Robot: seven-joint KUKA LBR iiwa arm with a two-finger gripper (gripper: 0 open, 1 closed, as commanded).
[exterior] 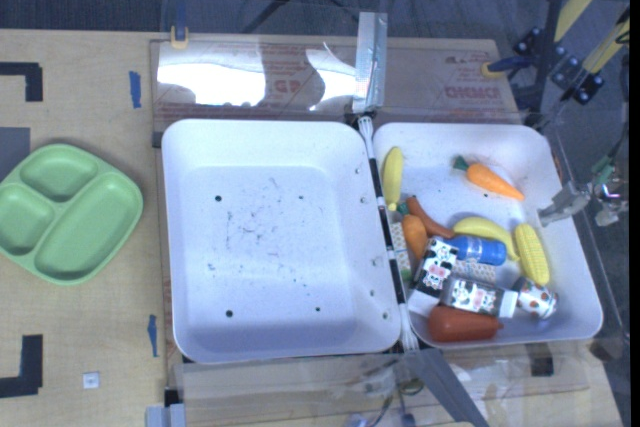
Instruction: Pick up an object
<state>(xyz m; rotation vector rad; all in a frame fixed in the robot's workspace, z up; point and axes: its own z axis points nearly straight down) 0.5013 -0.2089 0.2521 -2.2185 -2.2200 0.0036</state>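
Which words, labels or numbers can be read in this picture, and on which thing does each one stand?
None can be read for certain.
Red print on the cardboard behind the bins: mirrored and blurred, not readable.
Cow-patterned carton in the right bin: printing too small to read.
Blue label on the bottle: too blurred to read.

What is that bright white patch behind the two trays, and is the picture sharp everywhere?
In the camera view, the patch is glare on the clear panel behind the left bin; lighting over the bins is even, with soft shadows; the toys, like the carrot, are fairly sharp, while the tool at the right edge looks blurred.
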